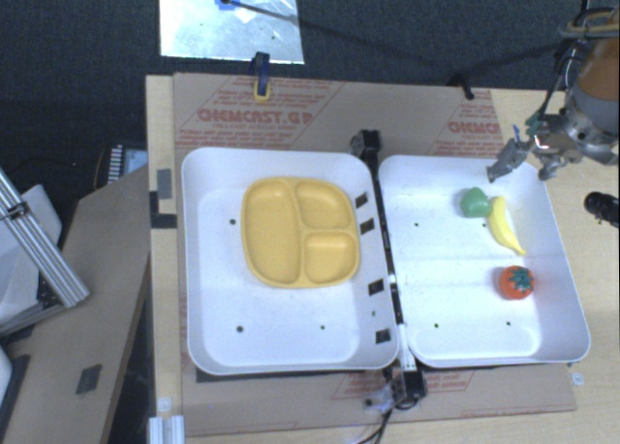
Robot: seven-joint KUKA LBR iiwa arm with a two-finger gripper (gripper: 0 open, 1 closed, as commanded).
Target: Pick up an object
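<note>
Dark carpeted floor all round, and on it my cardboard-topped bench (291,108) with the two shallow white plastic bins side by side. The left bin (208,238) has a yellow three-compartment plastic tray (298,232) sitting in the middle, nothing else to grab in there. All the pickable stuff is in the right bin (455,331): a small green rounded toy (474,202) touching the top end of a yellow plastic banana (504,226), and a red-orange toy tomato with a green stalk (516,282) a bit below them, on its own. My two-finger gripper (524,156) is hanging over the bin's upper right corner, above and just right of the green piece, fingers spread apart with nothing between them. If I'm picking my target, I'd honestly go for the tomato, since it sits apart from everything and the fingers can straddle it cleanly. The green one and the banana are touching, so a finger would probably land on the wrong piece and shove both. Whichever it is, I'd centre above it first, drop straight down, then close.
</note>
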